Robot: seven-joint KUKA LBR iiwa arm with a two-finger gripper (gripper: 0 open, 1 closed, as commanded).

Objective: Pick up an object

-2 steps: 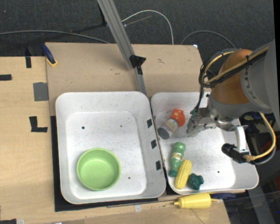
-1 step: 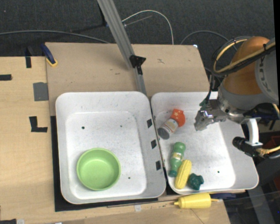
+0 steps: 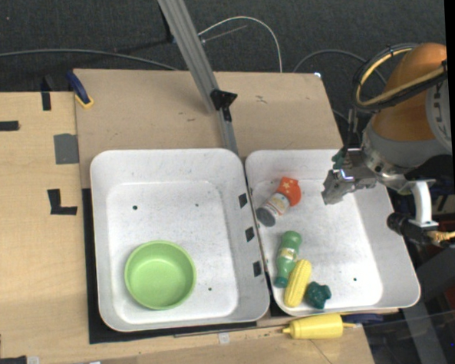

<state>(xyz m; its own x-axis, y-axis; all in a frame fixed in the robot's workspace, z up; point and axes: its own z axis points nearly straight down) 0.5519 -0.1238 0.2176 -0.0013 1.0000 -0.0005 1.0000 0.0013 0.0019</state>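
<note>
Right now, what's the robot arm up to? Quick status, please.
Gripper over right bin, nothing seen between fingers. Orange-capped bottle lies nearest, untouched. Path to it open.

The arm [image 3: 408,120] has a rounded orange shell on top and a grey metal body under it. Thin yellow and black cables [image 3: 382,64] loop over the orange part. The gripper [image 3: 337,184] is grey and blocky.

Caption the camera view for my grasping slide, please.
Gripper over the right bin beside an orange-capped bottle, green bottle and corn; green bowl in the left bin.
</note>
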